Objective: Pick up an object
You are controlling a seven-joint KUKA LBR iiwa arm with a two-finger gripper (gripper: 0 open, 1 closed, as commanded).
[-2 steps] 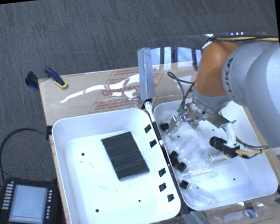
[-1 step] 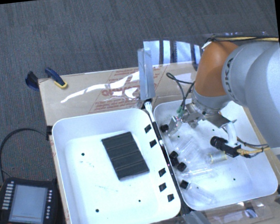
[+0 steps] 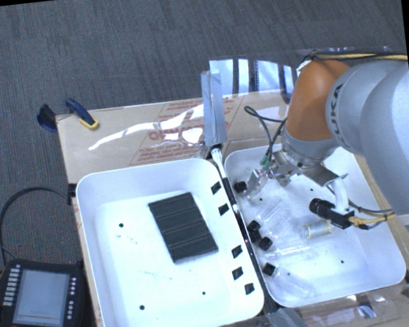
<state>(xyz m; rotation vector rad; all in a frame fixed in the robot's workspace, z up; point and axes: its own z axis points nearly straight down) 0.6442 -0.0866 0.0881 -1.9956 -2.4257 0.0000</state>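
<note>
Left bin (image 3: 92, 210): dark ribbed slab (image 3: 183, 227). Right bin (image 3: 381, 248): clear plastic bottles (image 3: 274, 221), end effector (image 3: 279, 166), finger state indiscernible.

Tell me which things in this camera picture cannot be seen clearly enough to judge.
- Gripper, camera view: the arm's wrist covers it, so its finger state is unreadable.
- Clear items in the right bin: transparent against white, outlines blurred, count and kind uncertain.
- Dark slab in the left bin: too little detail to identify it.

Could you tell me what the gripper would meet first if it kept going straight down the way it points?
Probably the floor of the right bin, among clear plastic pieces. The gripper hangs over them, though depth is hard to judge.
</note>
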